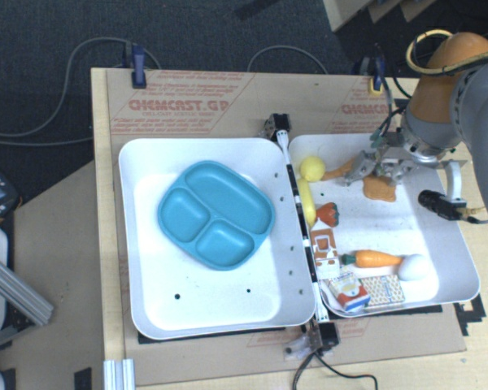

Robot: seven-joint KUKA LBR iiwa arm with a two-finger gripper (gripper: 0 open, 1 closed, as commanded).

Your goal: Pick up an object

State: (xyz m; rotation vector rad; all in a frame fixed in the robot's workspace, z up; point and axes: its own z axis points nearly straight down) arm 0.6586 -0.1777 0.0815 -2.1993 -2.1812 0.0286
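A pale wooden bench [71, 218] stands on dark grey carpet [41, 15]. A brown protective sheet [187, 104] printed with red lettering covers most of the benchtop. Thin grey cables [65, 67] loop across the carpet behind the bench, and two blue clamps [136, 65] grip the sheet's far edge. A silver metal rail [12, 287] lies at the lower left. Even, soft light falls overall.

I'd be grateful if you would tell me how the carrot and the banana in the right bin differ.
The carrot is orange with a green tip at its left end; the banana is plain yellow. The carrot lies crosswise toward the near side of the right bin; the banana runs lengthwise along that bin's left wall, farther back. Both are long, slim toy foods lying flat.
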